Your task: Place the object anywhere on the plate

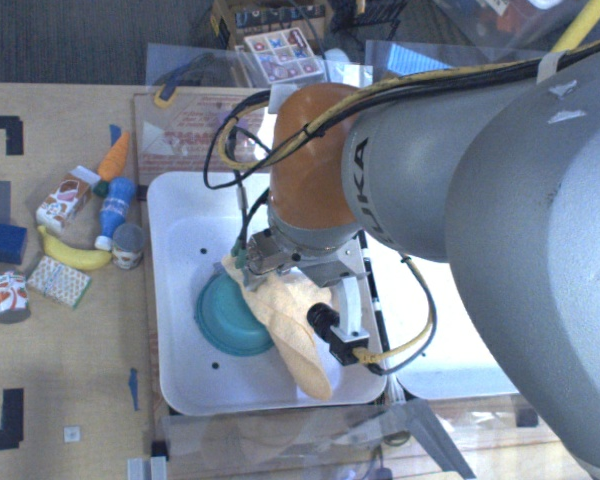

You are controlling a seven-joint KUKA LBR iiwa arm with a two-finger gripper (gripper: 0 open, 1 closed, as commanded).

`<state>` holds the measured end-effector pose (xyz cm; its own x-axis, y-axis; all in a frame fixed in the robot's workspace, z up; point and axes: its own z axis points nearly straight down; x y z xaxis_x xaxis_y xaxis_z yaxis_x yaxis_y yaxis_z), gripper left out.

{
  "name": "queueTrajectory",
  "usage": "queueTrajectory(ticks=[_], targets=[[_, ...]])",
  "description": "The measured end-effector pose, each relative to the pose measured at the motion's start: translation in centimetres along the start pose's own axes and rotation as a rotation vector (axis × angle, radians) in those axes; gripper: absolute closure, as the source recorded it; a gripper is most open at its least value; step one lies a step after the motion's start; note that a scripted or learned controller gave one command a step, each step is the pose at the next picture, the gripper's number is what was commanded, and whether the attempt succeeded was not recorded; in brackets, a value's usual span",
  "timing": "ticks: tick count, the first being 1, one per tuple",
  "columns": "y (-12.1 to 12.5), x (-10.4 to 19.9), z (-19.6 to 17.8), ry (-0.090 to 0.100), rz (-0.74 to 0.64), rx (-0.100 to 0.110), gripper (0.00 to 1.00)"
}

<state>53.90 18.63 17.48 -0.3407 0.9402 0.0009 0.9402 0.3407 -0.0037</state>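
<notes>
A teal plate (225, 320) lies in the left white bin (180, 218), towards its front. A pale yellow, loaf-shaped object (298, 340) lies slantwise beside the plate, its upper end overlapping the plate's right rim. The arm's orange and grey wrist hangs right over this spot. My gripper (250, 264) sits beneath the wrist at the upper end of the pale object, mostly hidden by the arm. A black cable fitting (328, 325) on the arm covers part of the object. I cannot make out whether the object is gripped or merely lying there.
Left of the bin on the wooden bench lie a banana (75, 254), a blue bottle (114, 211), a carrot (115, 154), a small carton (65, 198), a can (10, 296) and a blue cube (10, 240). The right bin (460, 363) is largely covered by the arm.
</notes>
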Motion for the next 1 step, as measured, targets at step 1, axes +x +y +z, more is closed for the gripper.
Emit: queueTrajectory(ticks=[1], targets=[[0.01, -0.06, -0.03, 0.0, 0.001, -0.001, 0.0]])
